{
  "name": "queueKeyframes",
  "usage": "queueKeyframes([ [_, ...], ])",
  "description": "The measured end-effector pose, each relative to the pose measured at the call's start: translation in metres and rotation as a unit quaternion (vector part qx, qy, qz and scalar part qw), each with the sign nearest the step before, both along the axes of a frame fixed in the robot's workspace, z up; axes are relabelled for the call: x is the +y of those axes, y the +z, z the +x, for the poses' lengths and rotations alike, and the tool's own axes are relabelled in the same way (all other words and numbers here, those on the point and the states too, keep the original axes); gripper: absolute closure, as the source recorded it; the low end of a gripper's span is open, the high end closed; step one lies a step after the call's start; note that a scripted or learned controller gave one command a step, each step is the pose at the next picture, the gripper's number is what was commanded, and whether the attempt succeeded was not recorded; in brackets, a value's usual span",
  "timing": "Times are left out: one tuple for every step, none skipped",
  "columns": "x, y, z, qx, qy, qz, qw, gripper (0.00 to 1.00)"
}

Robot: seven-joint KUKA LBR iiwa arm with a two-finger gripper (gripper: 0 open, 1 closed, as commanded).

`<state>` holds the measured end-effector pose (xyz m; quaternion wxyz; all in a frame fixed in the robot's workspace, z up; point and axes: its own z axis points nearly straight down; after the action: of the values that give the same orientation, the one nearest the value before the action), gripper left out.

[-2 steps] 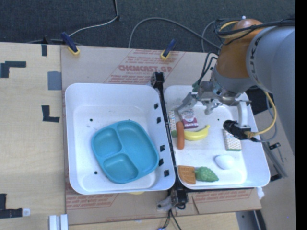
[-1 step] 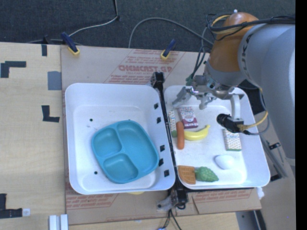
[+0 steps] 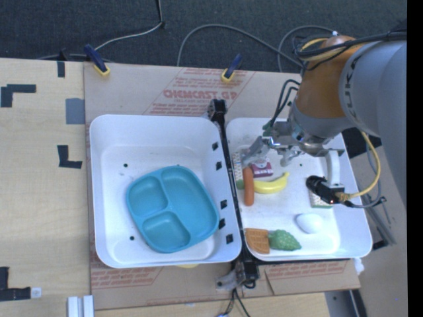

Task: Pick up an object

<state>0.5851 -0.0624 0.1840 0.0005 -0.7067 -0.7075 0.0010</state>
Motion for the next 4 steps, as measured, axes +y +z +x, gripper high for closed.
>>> queueKeyframes([
  [0.000, 0.000, -0.006, 0.000, 0.000, 0.0002, 1.0000, 0.00],
  [0.003, 0.000, -0.010, 0.000, 0.000, 0.0004, 1.0000, 0.00],
  [0.012, 0.000, -0.008, 0.000, 0.000, 0.0004, 1.0000, 0.00],
  [-0.035, -0.080, 0.010, 0.001, -0.001, -0.0002, 1.0000, 0.00],
])
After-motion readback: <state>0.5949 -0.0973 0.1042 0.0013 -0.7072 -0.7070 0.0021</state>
